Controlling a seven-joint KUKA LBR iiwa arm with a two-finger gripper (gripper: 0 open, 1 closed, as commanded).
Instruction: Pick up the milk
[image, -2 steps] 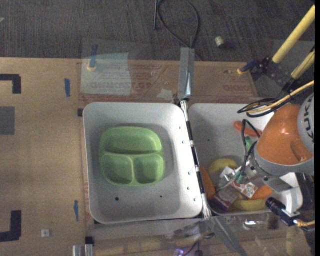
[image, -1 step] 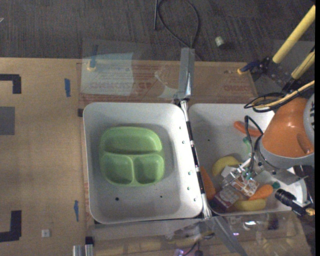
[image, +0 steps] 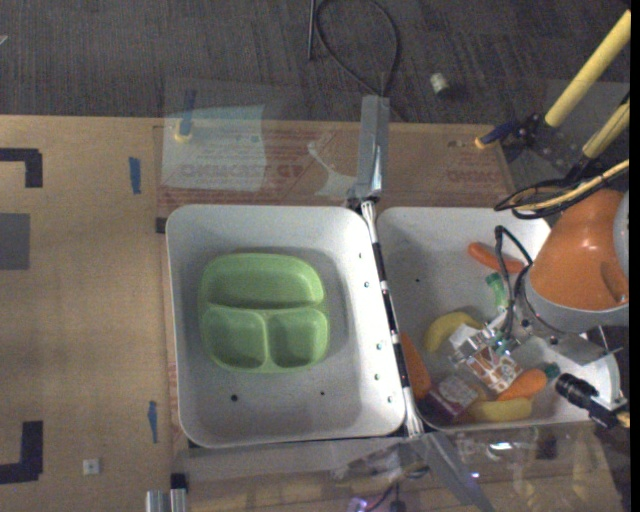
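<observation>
Camera view: pincer (image: 487, 352) sits low in right bin (image: 420, 250), among food at 4 o'clock; its state cannot be told. Milk not lifted.

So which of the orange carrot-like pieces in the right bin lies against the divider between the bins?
The carrot at the right bin's left wall. The other two sit further right: one near the far wall, one below the hand.

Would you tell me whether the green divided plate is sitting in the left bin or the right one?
Left bin: the green divided plate lies flat inside it.
</observation>
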